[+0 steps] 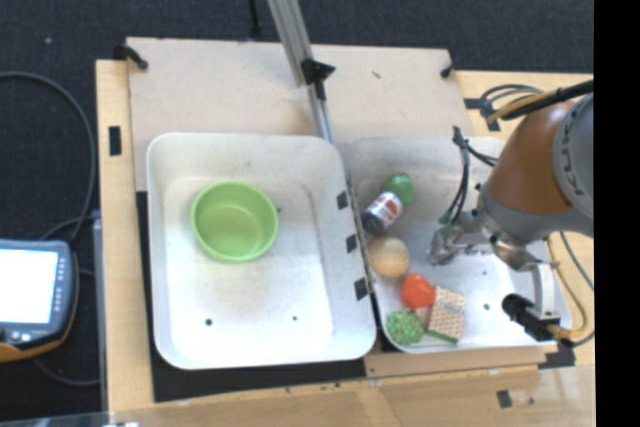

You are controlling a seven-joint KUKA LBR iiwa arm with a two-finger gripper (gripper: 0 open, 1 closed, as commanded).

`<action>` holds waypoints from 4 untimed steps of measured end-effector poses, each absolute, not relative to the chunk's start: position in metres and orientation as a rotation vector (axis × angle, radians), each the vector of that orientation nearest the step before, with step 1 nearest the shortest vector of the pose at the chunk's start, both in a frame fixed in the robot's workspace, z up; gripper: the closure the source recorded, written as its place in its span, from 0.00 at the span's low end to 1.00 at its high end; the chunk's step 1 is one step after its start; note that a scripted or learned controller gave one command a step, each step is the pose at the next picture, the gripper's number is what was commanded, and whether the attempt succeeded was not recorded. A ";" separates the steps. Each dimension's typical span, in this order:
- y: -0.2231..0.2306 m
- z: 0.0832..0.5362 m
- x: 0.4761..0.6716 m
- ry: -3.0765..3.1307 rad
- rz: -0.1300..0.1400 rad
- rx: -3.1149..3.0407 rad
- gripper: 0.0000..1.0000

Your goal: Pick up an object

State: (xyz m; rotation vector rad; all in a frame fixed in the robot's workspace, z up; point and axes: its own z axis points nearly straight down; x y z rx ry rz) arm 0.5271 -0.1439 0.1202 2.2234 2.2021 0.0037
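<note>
Counting one bowl (235, 221) (two bins (170, 315))

claw (447, 247) over right bin (480, 330) | green bowl (235, 221) in left bin (180, 335) | small items near divider

Glossy green plastic bowl (235, 221) in a smooth white plastic bin (170, 315); matt wooden bench (220, 85).

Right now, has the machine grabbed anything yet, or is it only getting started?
Nothing looks picked up yet. The gripper hangs low over the right bin, with nothing seen between its fingers. The small can, tan ball and orange-red piece all lie in that bin. The green bowl sits in the left bin. The whole grasp remains.
</note>
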 end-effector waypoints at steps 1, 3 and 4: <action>-0.149 0.167 0.536 2.221 0.005 2.214 1.00; -0.158 0.275 0.547 2.220 0.005 2.213 1.00; -0.101 0.275 0.569 2.229 0.003 2.212 1.00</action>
